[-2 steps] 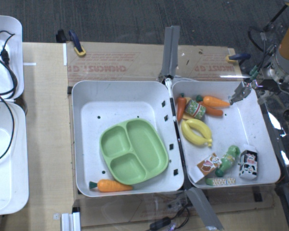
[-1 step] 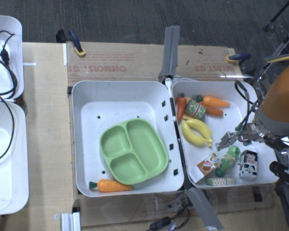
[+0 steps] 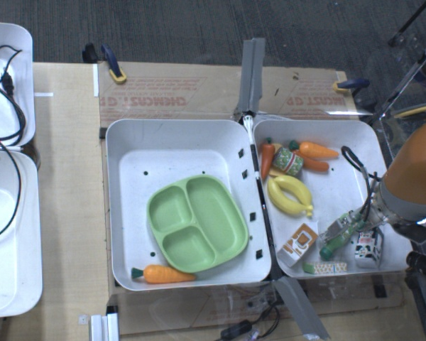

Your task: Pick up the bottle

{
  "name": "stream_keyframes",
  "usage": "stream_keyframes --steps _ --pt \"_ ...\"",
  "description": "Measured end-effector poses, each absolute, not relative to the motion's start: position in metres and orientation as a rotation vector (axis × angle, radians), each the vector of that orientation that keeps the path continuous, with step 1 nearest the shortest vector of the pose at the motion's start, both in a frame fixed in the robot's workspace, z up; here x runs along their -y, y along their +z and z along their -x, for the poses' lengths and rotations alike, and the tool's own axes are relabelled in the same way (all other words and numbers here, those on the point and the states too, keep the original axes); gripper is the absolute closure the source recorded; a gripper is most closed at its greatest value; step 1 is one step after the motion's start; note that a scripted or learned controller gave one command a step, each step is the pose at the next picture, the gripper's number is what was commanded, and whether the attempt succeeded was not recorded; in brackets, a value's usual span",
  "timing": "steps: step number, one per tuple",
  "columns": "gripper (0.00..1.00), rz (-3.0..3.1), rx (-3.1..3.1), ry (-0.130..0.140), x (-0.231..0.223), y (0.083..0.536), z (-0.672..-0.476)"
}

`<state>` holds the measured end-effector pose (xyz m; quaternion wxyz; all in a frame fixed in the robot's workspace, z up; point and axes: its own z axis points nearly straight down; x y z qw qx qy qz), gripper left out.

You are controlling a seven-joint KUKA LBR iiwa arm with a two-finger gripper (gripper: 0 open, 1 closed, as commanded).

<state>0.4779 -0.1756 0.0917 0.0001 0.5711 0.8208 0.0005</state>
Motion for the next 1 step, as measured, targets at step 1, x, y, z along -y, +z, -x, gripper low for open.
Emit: stream_keyframes --steps 1 --pt "1.00 -1.798 -2.574 0.003 0.1759 0.1005 -0.4787"
